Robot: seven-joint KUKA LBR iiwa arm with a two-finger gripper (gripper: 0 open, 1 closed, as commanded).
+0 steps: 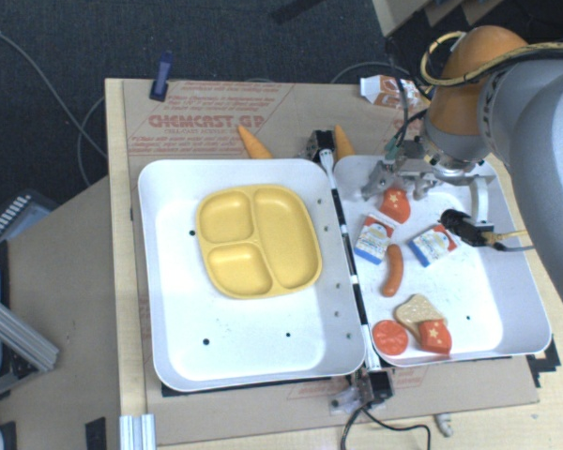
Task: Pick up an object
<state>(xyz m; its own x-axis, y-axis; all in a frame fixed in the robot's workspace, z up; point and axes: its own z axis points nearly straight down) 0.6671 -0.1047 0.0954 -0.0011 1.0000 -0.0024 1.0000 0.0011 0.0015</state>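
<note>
My gripper (397,182) is over the far end of the right bin (507,298). It is open, with one grey finger on each side. Just below and between the fingertips lies a red strawberry-shaped piece (397,205), with nothing closed on it. Nearer the camera lie two small blue-and-white cartons (373,239) (432,245), a brown sausage (392,270), a tomato slice (390,337), a slice of toast (415,311) and a red block (435,337).
The left bin (169,279) holds a yellow divided plate (259,239). Behind the bins, on the cardboard, lie two orange carrot pieces (253,143) (343,143), a black clip (320,144) and a blue marker (159,76). The arm's grey body fills the right side.
</note>
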